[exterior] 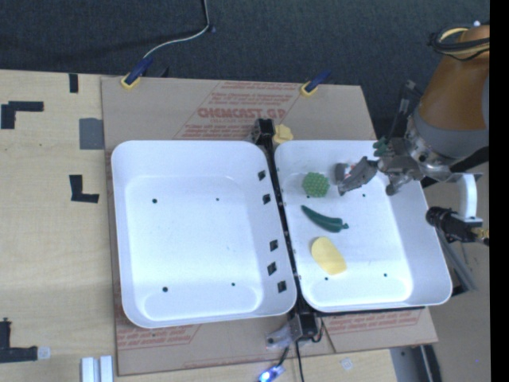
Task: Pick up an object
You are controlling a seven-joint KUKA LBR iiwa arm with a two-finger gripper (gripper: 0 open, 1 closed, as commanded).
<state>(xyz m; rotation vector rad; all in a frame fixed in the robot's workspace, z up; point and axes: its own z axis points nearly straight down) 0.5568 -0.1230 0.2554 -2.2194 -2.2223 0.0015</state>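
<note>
- Camera view: gripper point(371, 177) hangs open, grasping nothing, over the right bin point(413, 281) near its far edge.
- Green ball point(316, 184), pepper point(324, 219) and lemon point(328, 256) lie along its left side.

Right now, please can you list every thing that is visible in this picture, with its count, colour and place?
Shallow plastic bin: two, white, side by side on the cardboard.
Flat cardboard sheet: one, brown, under both bins.
Round bumpy object: one, green, right bin, upper part.
Long curved object: one, dark green, right bin, middle.
Rounded lump: one, yellow, right bin, lower part.
Clamps: two, blue and yellow, cardboard's far edge.
Cable: one, white, on dark floor.
Arm: one, grey with orange band, right.
Gripper: one, over the right bin, beside the round bumpy object.
</note>
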